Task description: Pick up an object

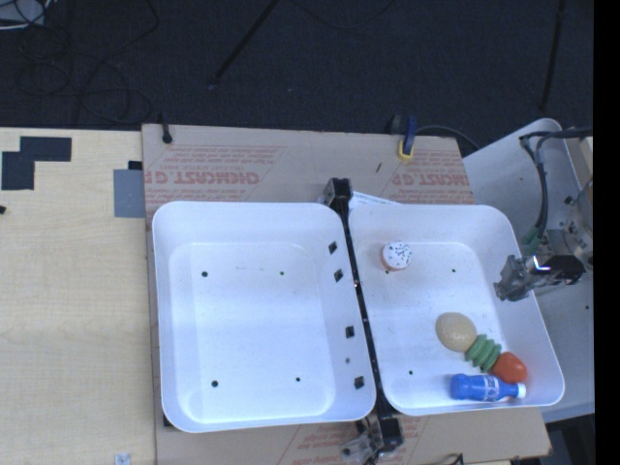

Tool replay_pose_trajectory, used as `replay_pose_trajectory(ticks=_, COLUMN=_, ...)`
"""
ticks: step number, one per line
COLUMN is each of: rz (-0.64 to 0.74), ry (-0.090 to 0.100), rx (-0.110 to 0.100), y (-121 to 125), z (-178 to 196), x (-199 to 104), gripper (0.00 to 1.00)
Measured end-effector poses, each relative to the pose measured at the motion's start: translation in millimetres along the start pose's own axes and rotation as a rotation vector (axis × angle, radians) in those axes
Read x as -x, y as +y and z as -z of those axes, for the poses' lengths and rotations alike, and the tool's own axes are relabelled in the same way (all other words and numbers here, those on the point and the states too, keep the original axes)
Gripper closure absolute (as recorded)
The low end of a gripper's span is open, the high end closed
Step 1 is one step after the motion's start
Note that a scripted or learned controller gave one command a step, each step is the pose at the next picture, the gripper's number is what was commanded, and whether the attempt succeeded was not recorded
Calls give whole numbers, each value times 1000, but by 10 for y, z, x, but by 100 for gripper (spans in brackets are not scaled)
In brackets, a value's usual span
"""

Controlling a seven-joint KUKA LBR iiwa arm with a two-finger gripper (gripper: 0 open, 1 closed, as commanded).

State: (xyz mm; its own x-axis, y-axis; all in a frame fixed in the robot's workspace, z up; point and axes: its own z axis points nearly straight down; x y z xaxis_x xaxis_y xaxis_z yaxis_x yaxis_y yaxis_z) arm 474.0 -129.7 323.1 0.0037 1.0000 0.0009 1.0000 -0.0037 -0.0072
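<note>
In the right bin [426, 235] lie a small white round object with speckles [396, 255] near the back, a tan egg-shaped object [455, 331], a green ribbed piece [483, 352], a red-orange ball [510, 366] and a blue bottle [484, 387] at the front right corner. My gripper [511, 284] hovers at the right rim of that bin, to the right of the tan object and apart from all items. Nothing shows between its fingers.
The left bin [184, 250] sits beside the right one, with a black divider bar [351, 298] between them. Both rest on a cardboard sheet [242, 168]. A wooden bench surface [68, 289] extends left. Cables and arm parts [557, 192] stand at the right.
</note>
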Motion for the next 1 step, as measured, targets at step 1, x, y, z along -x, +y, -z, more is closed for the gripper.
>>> replay_pose_trajectory(ticks=1, rz=5, ry=3, rx=-7, y=5, z=-1114, x=-333, gripper=100)
